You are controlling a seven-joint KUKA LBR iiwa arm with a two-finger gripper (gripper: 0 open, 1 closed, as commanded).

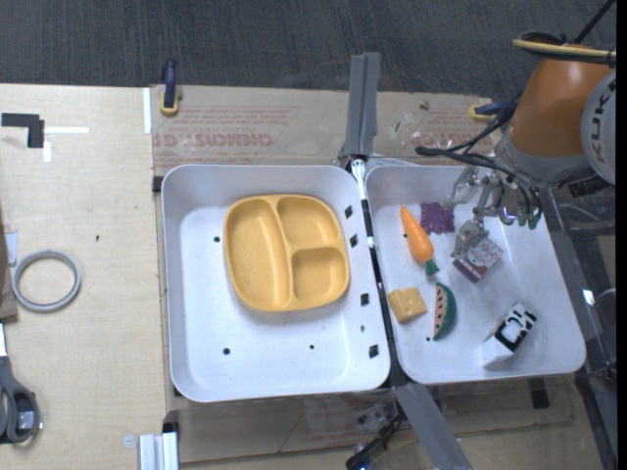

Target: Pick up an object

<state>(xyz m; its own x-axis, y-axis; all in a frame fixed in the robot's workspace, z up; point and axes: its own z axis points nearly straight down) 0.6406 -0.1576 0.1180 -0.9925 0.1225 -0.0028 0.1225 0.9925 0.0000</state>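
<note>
Six small items sit in the right bin (563,292): a toy carrot (417,235), a purple piece (437,217), a small pink-and-white packet (479,257), a cheese wedge (407,305), a watermelon slice (443,311) and a black-and-white block (511,330). Left bin (186,292) holds just a yellow divided plate (287,253). Gripper (473,233) hangs over the right bin's upper part, tip right at the packet's top edge. Whether it's spread or closed I can't tell, too much cable and metal clutter there. Likely target is the packet, w/ nothing seen clamped yet.

Risks, as I judge them: the packet lies flat and tilted, so a pinch on its edge could slip or just nudge it sideways. The purple piece and carrot lie near, so a slightly off descent could bump or grab the wrong one. Loose cables by the wrist might snag on the bin wall.
</note>
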